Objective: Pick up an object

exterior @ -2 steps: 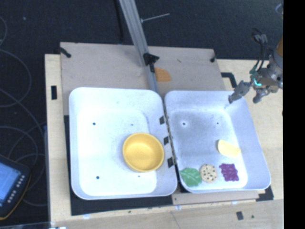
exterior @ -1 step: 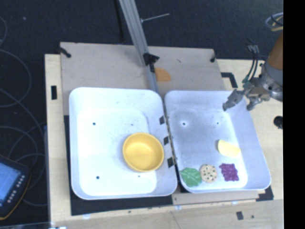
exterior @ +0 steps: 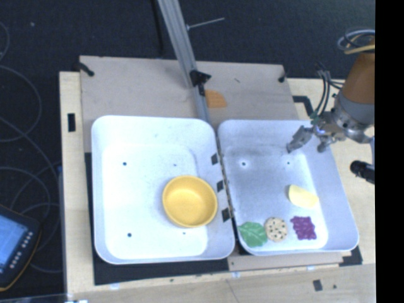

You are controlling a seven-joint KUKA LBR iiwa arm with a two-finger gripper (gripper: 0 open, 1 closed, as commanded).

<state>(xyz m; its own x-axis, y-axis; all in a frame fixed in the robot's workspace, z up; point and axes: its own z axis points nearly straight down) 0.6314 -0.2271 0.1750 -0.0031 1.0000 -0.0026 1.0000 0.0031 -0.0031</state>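
Observation:
The right bin point(exterior: 265, 169) holds a pale yellow lemon-like piece point(exterior: 303, 196), a purple grape bunch point(exterior: 304, 227), a round cookie point(exterior: 275, 228) and a green leafy piece point(exterior: 253, 233), all near its front edge. A yellow bowl point(exterior: 189, 201) sits in the left bin point(exterior: 132, 175). My gripper point(exterior: 308, 139) hangs over the right bin's back right corner, well above and behind the lemon piece. Its two fingers are spread, and nothing sits between them.
A slanted metal post point(exterior: 180, 40) rises behind the bins. An orange patch point(exterior: 215, 99) lies on the bench behind the bins. Cables run along the dark floor on the left, by a screen device point(exterior: 12, 245).

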